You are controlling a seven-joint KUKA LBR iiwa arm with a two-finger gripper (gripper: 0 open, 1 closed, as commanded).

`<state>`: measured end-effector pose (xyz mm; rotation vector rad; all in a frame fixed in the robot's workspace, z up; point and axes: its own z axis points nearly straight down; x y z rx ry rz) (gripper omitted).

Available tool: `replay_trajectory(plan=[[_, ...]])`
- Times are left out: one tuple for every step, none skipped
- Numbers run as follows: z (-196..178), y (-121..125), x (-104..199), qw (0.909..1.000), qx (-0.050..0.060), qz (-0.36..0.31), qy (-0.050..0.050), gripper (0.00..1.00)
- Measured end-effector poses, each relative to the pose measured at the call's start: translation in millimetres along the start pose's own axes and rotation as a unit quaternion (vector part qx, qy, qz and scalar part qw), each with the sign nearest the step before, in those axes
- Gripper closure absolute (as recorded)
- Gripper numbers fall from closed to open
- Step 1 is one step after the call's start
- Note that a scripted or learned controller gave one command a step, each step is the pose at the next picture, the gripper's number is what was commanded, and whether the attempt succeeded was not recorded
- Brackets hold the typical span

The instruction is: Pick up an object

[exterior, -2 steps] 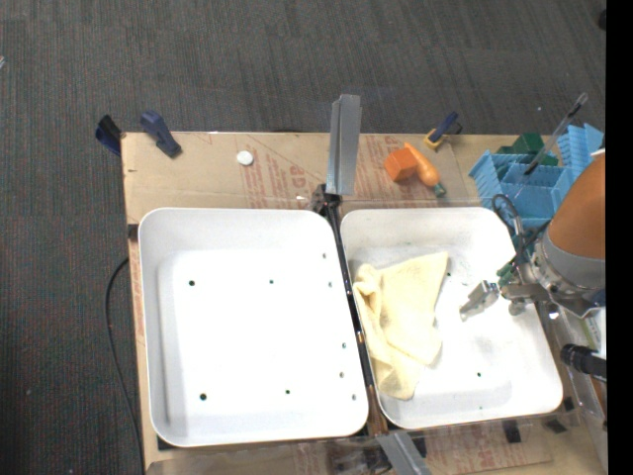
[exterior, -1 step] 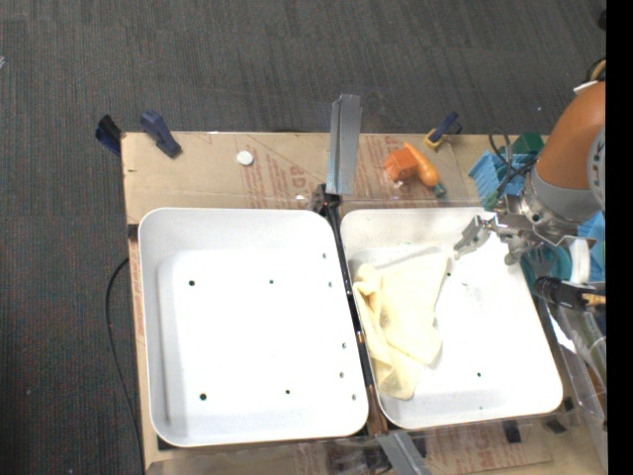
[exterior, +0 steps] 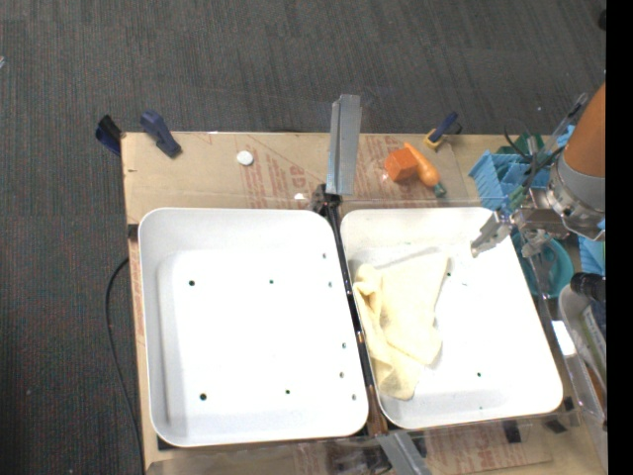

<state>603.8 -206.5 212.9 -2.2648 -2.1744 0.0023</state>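
Camera view: approach step, nothing grasped. Gripper (exterior: pixel 492 234) hangs over the right bin's (exterior: pixel 514 364) upper right corner; can't tell its opening. Cloth (exterior: pixel 401 315) lies crumpled in that bin's left half, against the left wall, well apart from the gripper. Long axis runs roughly top to bottom, widest at the top, tapering toward the near edge. Next move: shift left, descend onto a fold.

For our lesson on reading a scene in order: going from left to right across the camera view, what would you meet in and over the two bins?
Left bin → cream cloth in the right bin → pincer at that bin's upper right.
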Motion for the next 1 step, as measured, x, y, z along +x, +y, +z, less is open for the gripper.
replay_trajectory(plan=[[-0.7,-54.3,-5.8,0.9999,0.001,-0.011,0.001,0.0]])
